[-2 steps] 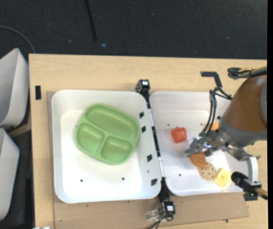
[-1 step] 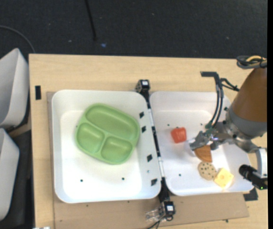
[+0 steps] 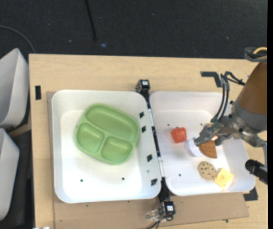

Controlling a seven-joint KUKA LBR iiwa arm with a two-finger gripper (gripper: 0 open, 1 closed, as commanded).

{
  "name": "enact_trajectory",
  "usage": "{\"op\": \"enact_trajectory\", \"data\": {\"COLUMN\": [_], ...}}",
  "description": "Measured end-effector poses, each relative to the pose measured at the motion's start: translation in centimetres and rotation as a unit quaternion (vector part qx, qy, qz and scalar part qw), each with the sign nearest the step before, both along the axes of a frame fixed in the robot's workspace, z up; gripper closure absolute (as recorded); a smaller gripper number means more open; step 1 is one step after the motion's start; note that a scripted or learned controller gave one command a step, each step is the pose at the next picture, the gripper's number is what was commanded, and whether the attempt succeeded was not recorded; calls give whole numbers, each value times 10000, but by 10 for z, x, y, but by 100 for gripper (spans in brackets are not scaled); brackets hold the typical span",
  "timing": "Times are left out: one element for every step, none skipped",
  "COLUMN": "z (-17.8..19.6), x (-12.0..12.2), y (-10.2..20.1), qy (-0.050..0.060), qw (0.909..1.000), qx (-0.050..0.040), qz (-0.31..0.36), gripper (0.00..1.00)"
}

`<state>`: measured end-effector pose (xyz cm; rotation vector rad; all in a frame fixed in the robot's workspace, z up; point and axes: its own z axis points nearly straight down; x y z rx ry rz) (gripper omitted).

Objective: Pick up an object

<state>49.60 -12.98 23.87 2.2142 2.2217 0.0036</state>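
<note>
Hovering over the right bin (image 3: 174, 104), gripper (image 3: 204, 138); grip state unclear; brown piece (image 3: 209, 150) touching.

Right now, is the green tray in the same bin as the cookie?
No, the green tray lies in the left bin, the cookie in the right bin.

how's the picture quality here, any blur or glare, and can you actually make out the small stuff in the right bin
Camera view: soft, low-detail, evenly lit; the white right bin looks bright but not blown out. Green tray reads clearly. Red object, cookie and yellow piece are distinguishable; the gripper area is blurry.
</note>
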Motion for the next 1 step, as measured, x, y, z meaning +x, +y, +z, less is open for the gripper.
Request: {"op": "enact_trajectory", "data": {"z": [-3], "x": [19], "y": [60], "qy": [18], "qw": [10000], "qx": [15], "qz": [26], "gripper": [100]}}
